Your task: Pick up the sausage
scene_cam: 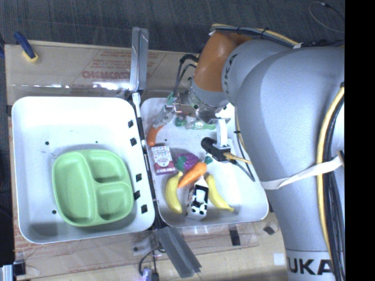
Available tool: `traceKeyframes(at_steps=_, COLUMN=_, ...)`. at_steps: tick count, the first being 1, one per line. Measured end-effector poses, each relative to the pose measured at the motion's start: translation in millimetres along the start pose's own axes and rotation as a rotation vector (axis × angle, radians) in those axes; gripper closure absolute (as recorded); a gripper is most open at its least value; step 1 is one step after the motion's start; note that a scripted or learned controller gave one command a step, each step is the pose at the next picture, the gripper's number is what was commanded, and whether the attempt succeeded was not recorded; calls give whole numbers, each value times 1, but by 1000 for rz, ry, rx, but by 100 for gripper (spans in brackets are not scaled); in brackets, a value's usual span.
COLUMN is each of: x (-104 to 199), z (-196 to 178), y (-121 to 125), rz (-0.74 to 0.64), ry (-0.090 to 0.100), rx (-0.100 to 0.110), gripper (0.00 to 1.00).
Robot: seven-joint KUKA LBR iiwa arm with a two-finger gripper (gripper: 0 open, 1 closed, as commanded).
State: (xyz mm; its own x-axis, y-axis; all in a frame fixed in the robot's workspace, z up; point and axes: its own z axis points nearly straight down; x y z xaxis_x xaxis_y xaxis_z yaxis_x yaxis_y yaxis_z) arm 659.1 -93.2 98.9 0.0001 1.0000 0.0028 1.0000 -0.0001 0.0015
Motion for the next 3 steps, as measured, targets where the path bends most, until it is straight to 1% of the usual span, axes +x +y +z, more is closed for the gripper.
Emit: traceKeyframes(at_steps=3, x=0, z=0, y=0, rz=0, ry=0, rx=0, gripper=0)
